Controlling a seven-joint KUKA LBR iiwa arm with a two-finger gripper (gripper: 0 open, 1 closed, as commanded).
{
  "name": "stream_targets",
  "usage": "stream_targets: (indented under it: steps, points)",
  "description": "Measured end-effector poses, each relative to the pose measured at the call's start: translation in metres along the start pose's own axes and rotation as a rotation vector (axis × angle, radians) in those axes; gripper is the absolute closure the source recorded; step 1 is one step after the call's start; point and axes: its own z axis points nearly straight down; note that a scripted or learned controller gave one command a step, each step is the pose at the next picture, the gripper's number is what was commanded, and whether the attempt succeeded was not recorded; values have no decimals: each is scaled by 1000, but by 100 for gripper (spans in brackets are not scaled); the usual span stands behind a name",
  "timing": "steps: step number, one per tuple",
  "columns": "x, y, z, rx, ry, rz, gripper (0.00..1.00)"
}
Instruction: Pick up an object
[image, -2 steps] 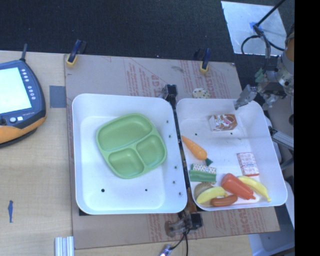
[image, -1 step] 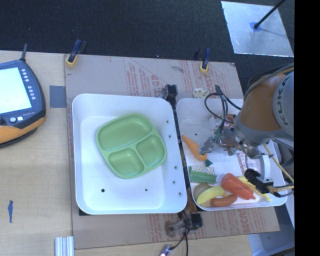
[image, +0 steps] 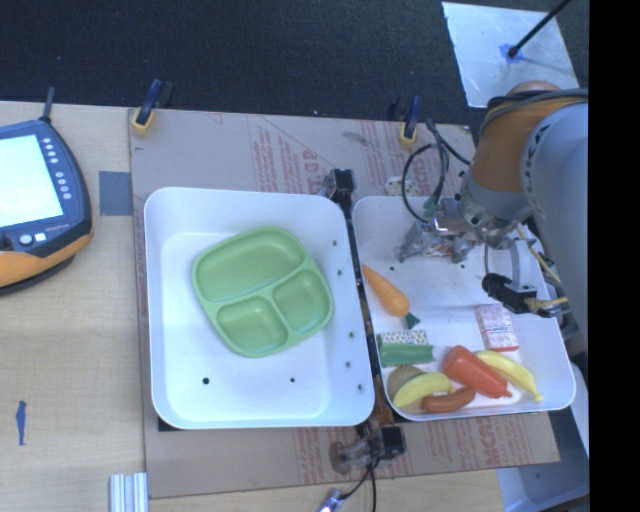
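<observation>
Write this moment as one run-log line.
gripper: above right bin, far end | holding: nothing seen | carrot: lying in bin

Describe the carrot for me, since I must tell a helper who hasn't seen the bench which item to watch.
Find the right-hand white bin. The carrot lies alone near its left wall, apart from the toy food heaped at the bin's near end. It is the sole orange, tapered piece with a small green tip.

Two shallow white plastic bins (image: 165, 300) look smooth with a faint sheen. The green three-compartment plastic tray (image: 262, 290) is matt. The orange toy carrot (image: 386, 290) and red toy pepper (image: 476, 371) shine like glossy plastic. The pale wooden bench (image: 70, 360) carries brown, matt cardboard sheeting (image: 260, 150).
</observation>
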Motion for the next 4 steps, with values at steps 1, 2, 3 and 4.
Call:
stream_targets:
  steps: [1, 2, 3, 4]
  points:
    - [0, 1, 0, 0, 0, 0, 0]
    - [-31, 0, 4, 4, 12, -3, 0]
    - [-71, 1, 4, 6, 16, -6, 0]
    - [-58, 2, 0, -12, -2, -1, 0]
